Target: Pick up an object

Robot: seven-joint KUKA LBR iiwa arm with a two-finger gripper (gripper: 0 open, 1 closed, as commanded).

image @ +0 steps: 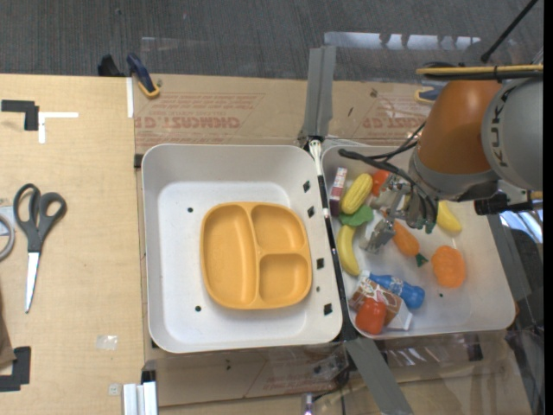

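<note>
- Camera view puts the gripper [386,226] low inside the right bin [497,314], toward its left half, hanging from the arm [471,137] that comes in over the bin's far right corner.
- Whether it is open or closed cannot be told; nothing is seen gripped.
- Nearest thing is the small carrot [406,242], just beside the gripper on its right, its long axis slanting toward the bin's near right corner.
- The corn [356,193] lies a little farther off, toward the far left corner; the banana [347,250] runs along the left wall.
</note>
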